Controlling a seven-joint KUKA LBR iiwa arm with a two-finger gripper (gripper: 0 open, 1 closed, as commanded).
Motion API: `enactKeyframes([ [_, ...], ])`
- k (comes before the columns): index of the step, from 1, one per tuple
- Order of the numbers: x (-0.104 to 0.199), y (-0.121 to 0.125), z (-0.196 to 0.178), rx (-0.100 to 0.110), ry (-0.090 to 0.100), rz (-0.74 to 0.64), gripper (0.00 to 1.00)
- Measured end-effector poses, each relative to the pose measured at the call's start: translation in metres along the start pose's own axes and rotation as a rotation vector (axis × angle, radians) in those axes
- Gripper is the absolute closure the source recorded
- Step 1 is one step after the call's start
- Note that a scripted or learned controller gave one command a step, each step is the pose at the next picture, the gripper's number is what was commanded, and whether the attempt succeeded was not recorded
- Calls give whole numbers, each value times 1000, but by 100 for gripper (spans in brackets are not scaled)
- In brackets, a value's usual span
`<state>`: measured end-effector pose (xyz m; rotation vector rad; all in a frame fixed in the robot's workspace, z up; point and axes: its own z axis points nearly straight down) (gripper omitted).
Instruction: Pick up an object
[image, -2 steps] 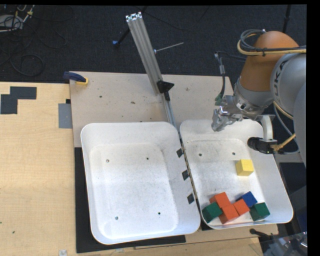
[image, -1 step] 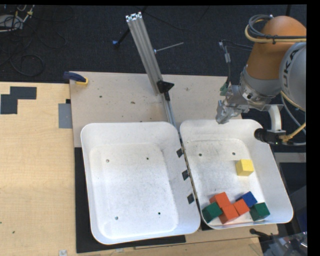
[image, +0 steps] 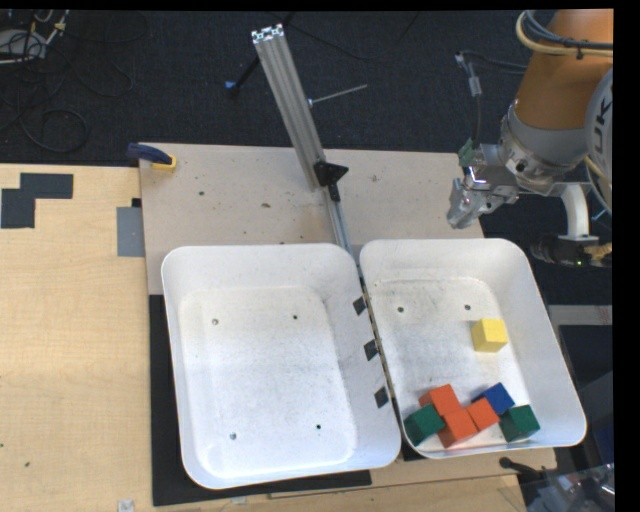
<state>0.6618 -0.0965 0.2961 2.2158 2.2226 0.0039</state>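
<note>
My gripper (image: 468, 208) hangs high beyond the far edge of the right bin (image: 540, 300), under the arm's orange band, well away from every block. A yellow cube (image: 489, 334) lies alone in the right bin's middle right. Near that bin's front corner sits a tight cluster: an orange block (image: 453, 414), a second orange block (image: 483, 412), a blue block (image: 499, 396), and two green blocks (image: 424, 424) (image: 519, 422).
The left bin (image: 190, 300) lies beside the right one, with black clips (image: 370, 348) along their shared edge. A slanted aluminium bar (image: 292, 95) rises behind the bins. A blue and yellow clamp (image: 152, 155) sits at the board's far left corner.
</note>
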Motion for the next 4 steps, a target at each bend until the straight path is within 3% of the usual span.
enactKeyframes([
  [4,187,-76,40,11,2,0,100],
])
